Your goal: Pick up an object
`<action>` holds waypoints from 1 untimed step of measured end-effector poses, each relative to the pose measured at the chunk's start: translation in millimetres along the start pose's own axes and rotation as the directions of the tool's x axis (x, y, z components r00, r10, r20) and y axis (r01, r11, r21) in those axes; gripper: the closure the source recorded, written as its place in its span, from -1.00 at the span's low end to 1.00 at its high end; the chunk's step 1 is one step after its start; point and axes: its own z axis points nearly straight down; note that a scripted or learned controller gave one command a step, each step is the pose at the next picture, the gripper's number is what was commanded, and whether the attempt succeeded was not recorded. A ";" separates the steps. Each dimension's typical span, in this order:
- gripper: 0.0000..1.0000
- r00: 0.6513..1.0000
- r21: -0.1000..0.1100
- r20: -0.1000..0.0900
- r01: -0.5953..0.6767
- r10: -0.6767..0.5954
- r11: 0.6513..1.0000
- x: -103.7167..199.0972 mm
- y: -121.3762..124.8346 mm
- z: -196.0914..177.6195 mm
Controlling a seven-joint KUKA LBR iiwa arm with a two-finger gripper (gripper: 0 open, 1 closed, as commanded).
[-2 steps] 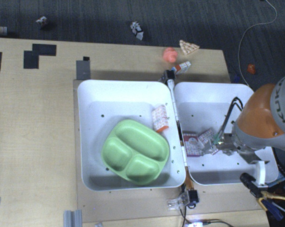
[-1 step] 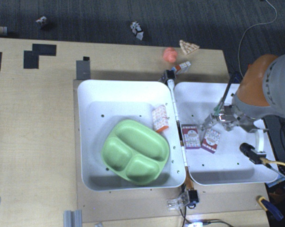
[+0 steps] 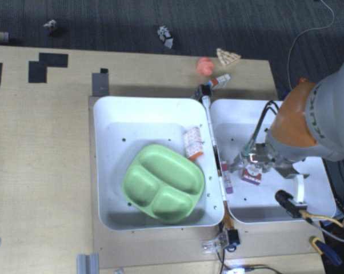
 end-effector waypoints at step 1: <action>1.00 1.000 -0.005 0.000 0.002 -0.002 1.000 0.5 2.0 -11.2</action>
